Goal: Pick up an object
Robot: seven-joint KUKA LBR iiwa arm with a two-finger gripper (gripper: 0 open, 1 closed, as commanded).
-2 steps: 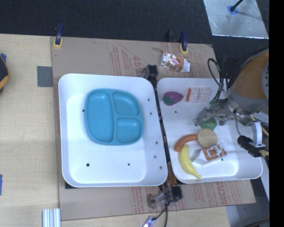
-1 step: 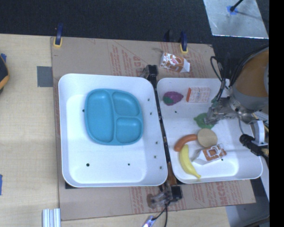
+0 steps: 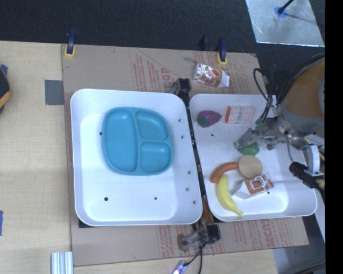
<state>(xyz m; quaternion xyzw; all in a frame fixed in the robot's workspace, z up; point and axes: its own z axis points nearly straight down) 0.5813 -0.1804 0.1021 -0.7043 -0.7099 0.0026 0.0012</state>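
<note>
On the left, the big white bin [image 3: 91,207] holds a light blue plastic plate with three sections [image 3: 138,140]. Next is the second white bin [image 3: 300,205], where the small things lie. There is a purple lumpy toy [image 3: 208,118], a small orange and white carton [image 3: 239,114], an orange toy hot dog [image 3: 223,170], a yellow toy banana [image 3: 227,196], a round tan bun [image 3: 250,166], and a small green thing [image 3: 250,149]. The metal gripper [image 3: 252,138] is just above the green thing. I cannot tell how the gripper stands. Nothing looks lifted yet, so I think the picking up is not done.
</note>
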